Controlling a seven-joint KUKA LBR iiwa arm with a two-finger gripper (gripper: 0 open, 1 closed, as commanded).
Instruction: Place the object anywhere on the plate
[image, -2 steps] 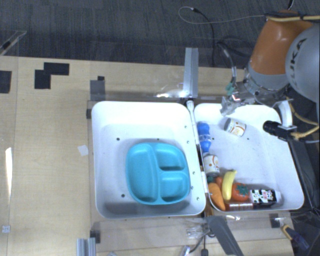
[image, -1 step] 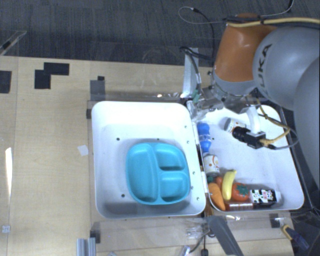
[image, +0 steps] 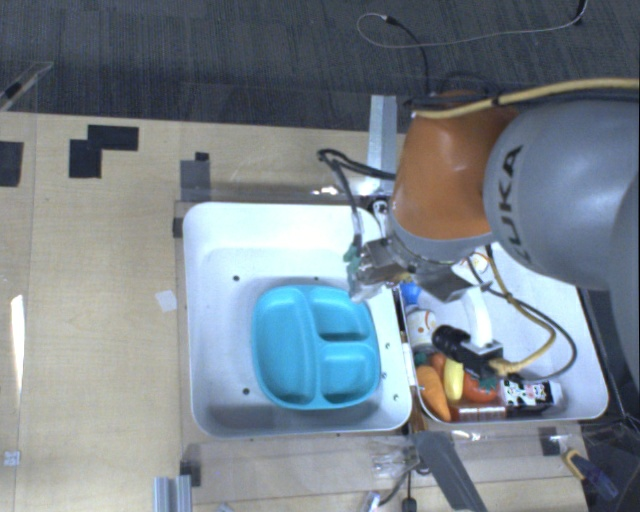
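Blue plate (image: 315, 345) in left bin (image: 215, 300) — gripper (image: 362, 272) just above it.

"KUKA" lettering — grey arm (image: 560, 190)

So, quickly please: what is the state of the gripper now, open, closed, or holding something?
Gripper: cannot be told; it sits at the top right corner of the blue plate, and the arm hides most of it.
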